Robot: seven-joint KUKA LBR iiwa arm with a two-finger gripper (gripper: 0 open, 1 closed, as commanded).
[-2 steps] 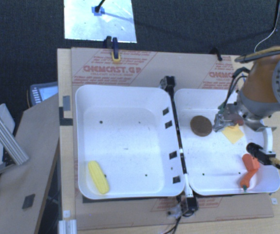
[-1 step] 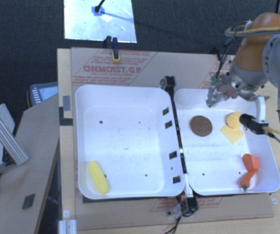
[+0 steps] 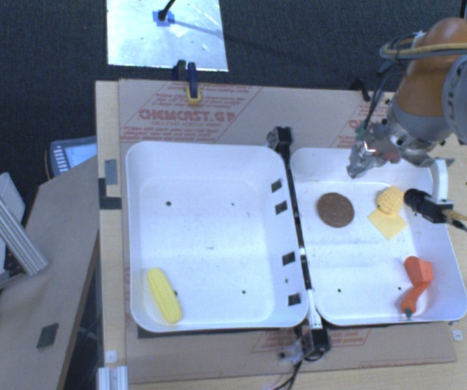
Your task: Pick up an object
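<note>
My gripper (image 3: 358, 166) hangs over the back of the right bin (image 3: 444, 303), above and to the right of a brown round patty (image 3: 335, 210). Nothing shows between its fingers. A yellow bumpy piece (image 3: 391, 200) rests on a flat yellow cheese slice (image 3: 388, 223) to the right of the patty. An orange carrot (image 3: 415, 281) lies near the right bin's front right corner. In the left bin (image 3: 148, 169) a yellow corn cob (image 3: 163, 294) lies at the front left.
A black divider with clips (image 3: 291, 234) runs between the two bins. A metal plate (image 3: 166, 23) lies beyond the bench at the back left. A yellow clamp (image 3: 192, 88) sits at the board's back edge.
</note>
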